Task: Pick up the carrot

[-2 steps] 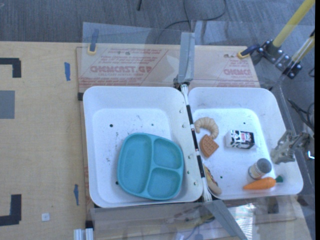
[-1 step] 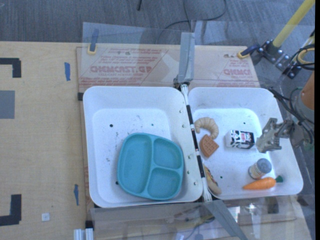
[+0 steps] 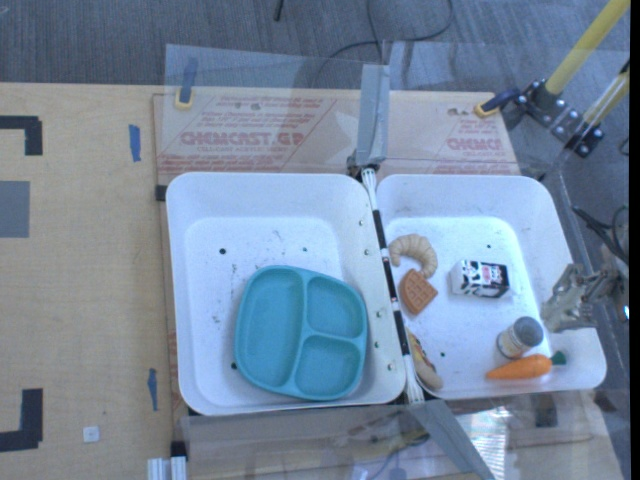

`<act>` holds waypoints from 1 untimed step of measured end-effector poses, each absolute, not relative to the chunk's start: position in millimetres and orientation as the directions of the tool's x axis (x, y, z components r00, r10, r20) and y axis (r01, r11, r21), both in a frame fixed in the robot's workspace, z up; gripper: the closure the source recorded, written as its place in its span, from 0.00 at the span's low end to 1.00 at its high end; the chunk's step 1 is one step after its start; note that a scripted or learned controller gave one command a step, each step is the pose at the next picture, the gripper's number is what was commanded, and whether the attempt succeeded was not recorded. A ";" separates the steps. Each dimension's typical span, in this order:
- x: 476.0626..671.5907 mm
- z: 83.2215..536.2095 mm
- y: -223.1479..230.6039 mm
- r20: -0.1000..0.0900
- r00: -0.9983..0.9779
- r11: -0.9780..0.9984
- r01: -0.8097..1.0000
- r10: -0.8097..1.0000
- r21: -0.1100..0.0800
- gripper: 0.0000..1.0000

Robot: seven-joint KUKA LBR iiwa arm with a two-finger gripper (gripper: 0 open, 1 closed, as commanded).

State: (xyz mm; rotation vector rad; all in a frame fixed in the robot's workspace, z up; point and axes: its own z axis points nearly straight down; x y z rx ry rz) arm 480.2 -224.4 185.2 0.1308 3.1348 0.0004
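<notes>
Two shallow white bins are seen side by side in the middle of the frame. The carrot (image 3: 520, 368) is found in the right bin (image 3: 540, 200), at its lower right corner, lying flat and nearly level across the picture, its green end pointed towards the right wall. Just above the carrot, and close against it, a small round jar (image 3: 520, 335) with a grey lid is placed. Further up and to the left a small black-and-white milk carton (image 3: 481, 278) is seen, well apart from the carrot.

Along the left wall of the same bin a croissant (image 3: 415, 252) is laid, with a square waffle (image 3: 417, 292) just below it, and a pale bread-like piece (image 3: 426, 360) lower still, near the divide between the bins; what that piece is cannot be made out.

In the left bin (image 3: 200, 200) a teal divided plate (image 3: 275, 318) is set towards the lower right, with three compartments.

At the right edge of the frame, over the right rim of the right bin, a grey metallic shape is taken to be the gripper (image 3: 572, 298). It is placed above and to the right of the jar, apart from the carrot. Whether the claw is spread or pressed together cannot be told, as the shape is blurred against the background. Nothing is seen held in it.
</notes>
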 end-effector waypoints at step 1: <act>480.9 202.3 -174.0 -0.004 -0.968 0.968 -0.250 -0.250 0.000 1.00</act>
